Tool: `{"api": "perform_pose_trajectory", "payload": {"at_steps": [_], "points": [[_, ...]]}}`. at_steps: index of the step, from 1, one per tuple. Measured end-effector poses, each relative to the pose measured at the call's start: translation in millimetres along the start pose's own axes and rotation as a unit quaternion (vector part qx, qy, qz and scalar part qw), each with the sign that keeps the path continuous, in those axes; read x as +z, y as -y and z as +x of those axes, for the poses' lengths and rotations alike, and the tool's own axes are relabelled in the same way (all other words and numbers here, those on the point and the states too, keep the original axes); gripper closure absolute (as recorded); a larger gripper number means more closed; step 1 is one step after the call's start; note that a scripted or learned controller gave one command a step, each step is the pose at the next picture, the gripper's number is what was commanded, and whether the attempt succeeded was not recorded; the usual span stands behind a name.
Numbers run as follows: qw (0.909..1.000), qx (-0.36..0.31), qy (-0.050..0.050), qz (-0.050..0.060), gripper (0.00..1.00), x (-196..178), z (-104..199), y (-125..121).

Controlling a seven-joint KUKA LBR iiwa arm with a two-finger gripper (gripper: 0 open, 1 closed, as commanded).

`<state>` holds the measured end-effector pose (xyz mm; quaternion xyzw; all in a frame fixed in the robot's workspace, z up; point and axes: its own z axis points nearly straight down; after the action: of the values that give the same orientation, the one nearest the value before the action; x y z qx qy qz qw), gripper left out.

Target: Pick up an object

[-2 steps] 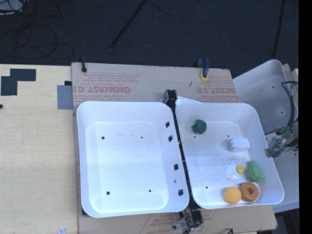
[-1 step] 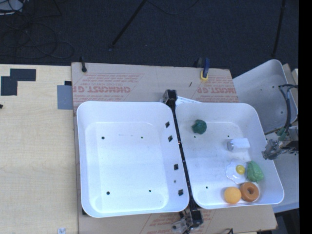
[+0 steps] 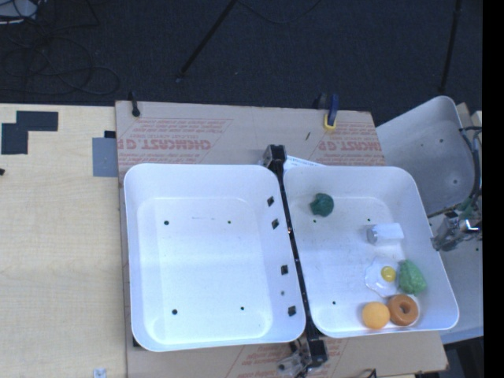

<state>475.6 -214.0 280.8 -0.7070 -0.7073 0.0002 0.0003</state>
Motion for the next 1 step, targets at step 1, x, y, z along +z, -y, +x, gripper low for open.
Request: {"api": "perform_pose_trajectory", "payload": {"at_steps": [1], "points": [[1.0000, 0.001, -0.001, 0.002, 1.00, 16.0, 0.9, 0.1]]}}
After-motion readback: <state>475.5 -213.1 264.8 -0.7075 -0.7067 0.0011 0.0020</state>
